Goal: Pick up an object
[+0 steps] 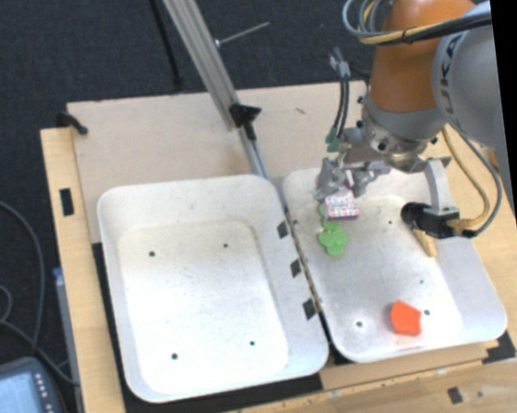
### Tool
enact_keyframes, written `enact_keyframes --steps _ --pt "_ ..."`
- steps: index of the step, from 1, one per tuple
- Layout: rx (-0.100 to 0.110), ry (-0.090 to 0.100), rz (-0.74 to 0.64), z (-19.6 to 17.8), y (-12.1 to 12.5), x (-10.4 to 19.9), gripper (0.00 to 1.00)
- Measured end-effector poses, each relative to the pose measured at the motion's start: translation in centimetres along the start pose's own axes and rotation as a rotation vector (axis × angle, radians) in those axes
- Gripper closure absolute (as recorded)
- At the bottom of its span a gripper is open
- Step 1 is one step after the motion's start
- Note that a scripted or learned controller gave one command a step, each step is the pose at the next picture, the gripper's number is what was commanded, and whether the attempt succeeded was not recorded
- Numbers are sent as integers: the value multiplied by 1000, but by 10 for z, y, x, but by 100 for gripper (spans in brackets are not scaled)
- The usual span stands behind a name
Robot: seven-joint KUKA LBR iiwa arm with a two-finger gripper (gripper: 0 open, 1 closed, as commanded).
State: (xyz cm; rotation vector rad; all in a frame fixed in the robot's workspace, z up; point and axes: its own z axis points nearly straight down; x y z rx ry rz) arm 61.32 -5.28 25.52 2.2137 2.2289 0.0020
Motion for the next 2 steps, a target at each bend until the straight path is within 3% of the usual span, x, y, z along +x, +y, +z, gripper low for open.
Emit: enact_keyframes --steps 2 --pt "-1 0 -1 -1 22 108 100"
